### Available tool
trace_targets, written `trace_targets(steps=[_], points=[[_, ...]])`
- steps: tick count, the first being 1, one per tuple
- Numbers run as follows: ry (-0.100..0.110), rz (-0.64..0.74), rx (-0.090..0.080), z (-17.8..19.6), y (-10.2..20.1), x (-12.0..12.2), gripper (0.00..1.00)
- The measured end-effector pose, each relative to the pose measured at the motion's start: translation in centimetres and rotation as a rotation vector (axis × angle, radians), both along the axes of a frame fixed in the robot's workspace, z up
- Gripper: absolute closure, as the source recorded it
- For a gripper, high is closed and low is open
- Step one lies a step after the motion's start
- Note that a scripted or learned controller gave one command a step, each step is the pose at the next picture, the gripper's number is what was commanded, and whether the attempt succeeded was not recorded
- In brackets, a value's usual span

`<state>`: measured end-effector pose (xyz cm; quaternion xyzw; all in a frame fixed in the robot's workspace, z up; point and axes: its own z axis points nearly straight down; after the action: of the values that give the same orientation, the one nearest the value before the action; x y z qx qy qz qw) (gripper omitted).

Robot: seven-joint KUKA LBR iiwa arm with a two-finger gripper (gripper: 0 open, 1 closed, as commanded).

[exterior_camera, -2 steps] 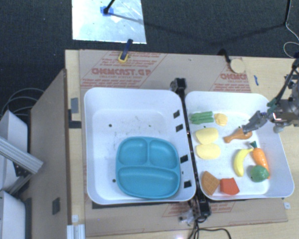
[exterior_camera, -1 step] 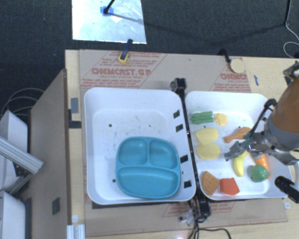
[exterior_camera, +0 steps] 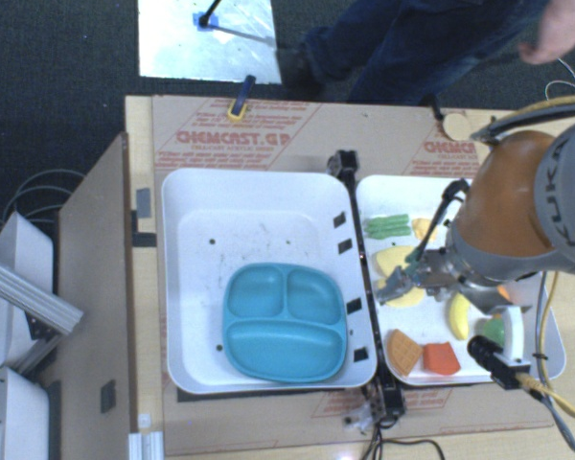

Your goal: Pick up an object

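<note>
Orange and red toy pieces lie nearest the camera in the right bin (exterior_camera: pixel 546 353): an orange wedge (exterior_camera: pixel 403 350) and, just right of it, a red block (exterior_camera: pixel 441 357). A yellow banana-shaped piece (exterior_camera: pixel 457 316) lies just beyond them. In the left bin (exterior_camera: pixel 187 257), a blue divided plate (exterior_camera: pixel 286 321) rests toward the near side.

Further in, the gripper (exterior_camera: pixel 391 287) sits low at the left side of the right bin, over a flat yellow piece (exterior_camera: pixel 395 259) and close to the divider between the bins. Whether the fingers are spread or closed cannot be determined; no object is visible between them.

For a sound pick, centre the fingers on one piece, keep clear of the divider wall, and close fully before lifting straight up.

A green ridged piece (exterior_camera: pixel 388 225) lies toward the far side. The arm (exterior_camera: pixel 517 209) enters from the right, its orange band above the wrist, with the wrist angled down and left toward the toys.
</note>
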<state>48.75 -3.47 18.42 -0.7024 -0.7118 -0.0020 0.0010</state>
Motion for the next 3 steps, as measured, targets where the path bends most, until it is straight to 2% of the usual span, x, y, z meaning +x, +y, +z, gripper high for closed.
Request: trace_targets(steps=[1,2,3], points=[[-0.017,-0.008,-0.005,14.0,-1.4,0.1,0.0],[0.009,-0.02,-0.005,0.4,-8.8,-0.3,0.0],[0.001,0.001,0.0,0.1,2.2,0.0,0.0]])
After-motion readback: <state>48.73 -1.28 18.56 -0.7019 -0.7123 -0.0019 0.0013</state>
